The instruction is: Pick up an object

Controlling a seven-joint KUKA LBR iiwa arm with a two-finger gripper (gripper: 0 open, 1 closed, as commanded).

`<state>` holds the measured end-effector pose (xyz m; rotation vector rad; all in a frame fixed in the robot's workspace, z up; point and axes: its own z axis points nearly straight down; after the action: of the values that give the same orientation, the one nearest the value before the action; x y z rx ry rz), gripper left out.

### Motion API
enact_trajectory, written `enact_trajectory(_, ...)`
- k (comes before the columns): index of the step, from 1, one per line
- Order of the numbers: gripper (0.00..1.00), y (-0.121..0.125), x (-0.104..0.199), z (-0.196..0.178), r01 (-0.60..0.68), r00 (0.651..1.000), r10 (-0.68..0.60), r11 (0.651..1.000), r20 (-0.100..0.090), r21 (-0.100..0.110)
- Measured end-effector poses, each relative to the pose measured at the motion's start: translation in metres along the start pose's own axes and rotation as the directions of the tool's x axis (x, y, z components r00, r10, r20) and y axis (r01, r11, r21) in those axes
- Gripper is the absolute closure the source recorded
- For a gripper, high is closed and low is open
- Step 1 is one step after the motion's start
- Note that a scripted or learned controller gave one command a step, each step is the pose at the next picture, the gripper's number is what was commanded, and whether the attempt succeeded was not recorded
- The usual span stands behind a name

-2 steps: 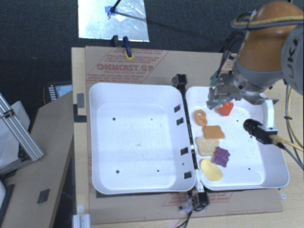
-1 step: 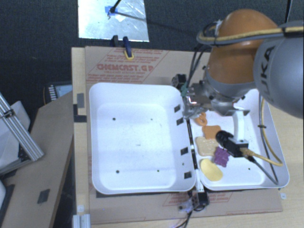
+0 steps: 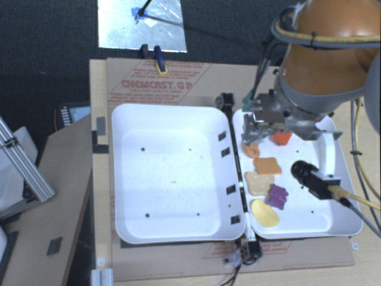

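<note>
Camera view from above: my arm [image 3: 333, 40] reaches in from the right, its orange band high over the right bin [image 3: 339, 216]. My end effector [image 3: 255, 131] hangs low over that bin's far left corner, close to the wall it shares with the left bin [image 3: 172, 177]. I cannot tell how far open the end effector is, and I see nothing that I could call held.

All the loose things lie in the right bin, along its left side. A red block [image 3: 282, 138] sits just right of the end effector, partly tucked under my wrist. A small orange piece [image 3: 252, 151] lies just on the near side of the end effector; whether they touch I cannot tell. Nearer the camera comes an orange square [image 3: 267, 165], lying flat. A tan slab [image 3: 259, 183] is next, its far edge touching the square. A purple piece [image 3: 277, 196] rests against the slab's right near corner. A yellow oval [image 3: 264, 213] lies last in the line, just beside both the slab and the purple piece, near the bin's front left corner.

Both bins stand side by side on a cardboard sheet [image 3: 178, 79] with red print, which lies on the tabletop [image 3: 97, 94].
</note>
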<state>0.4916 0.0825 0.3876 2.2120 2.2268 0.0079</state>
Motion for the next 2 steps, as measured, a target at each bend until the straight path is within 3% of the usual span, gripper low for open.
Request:
enact_trajectory(1, 1.00, 0.000, 0.055, -0.075, 0.003, 1.000, -0.003, 1.000, -0.002, -0.003)
enact_trajectory(2, 1.00, -0.004, 0.124, -0.086, 0.004, 1.000, -0.004, 1.000, -0.002, 0.002)
